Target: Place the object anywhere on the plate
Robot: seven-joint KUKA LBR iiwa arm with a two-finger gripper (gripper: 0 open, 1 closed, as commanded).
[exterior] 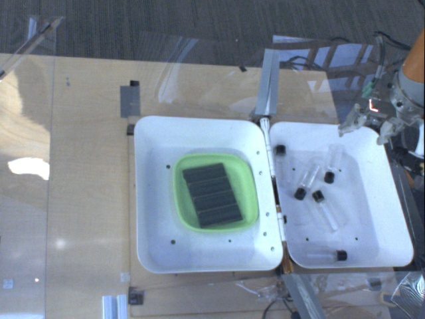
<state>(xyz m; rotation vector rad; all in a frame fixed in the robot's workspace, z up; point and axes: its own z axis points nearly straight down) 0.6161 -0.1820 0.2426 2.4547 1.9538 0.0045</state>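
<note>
Arm (406, 78) apparently above right bin's (392, 241) far corner

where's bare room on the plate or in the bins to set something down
The green plate has only thin bare strips around the dark ridged block. The left bin has white floor all around the plate. The right bin is bare along its right side; clear vials crowd its left-centre.

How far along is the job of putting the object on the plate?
Looks done: the dark ridged block already lies on the green plate in the left bin. Nothing appears in hand; the arm sits at the right bin's far corner. Clear vials remain there.
</note>
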